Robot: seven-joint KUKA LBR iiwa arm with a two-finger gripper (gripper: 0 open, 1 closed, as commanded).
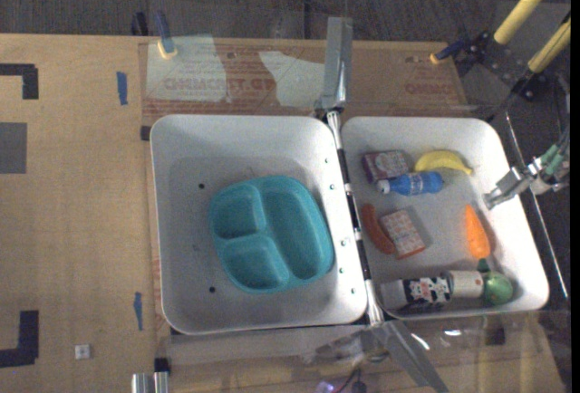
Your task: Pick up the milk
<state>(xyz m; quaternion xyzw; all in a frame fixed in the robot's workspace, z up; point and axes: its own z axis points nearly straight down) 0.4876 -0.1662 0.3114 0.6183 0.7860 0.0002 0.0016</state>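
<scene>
While one milk bottle (441,289) lies among seven items in the right bin (530,278), the tool's (500,196) state is unclear.

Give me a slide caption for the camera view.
Gripper poised at right bin edge; milk lies along its near wall.

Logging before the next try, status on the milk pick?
Gripper at right bin's right rim, nothing between its fingers. Milk bottle lying along near wall, untouched. Green apple against its cap end, carrot close by.
</scene>
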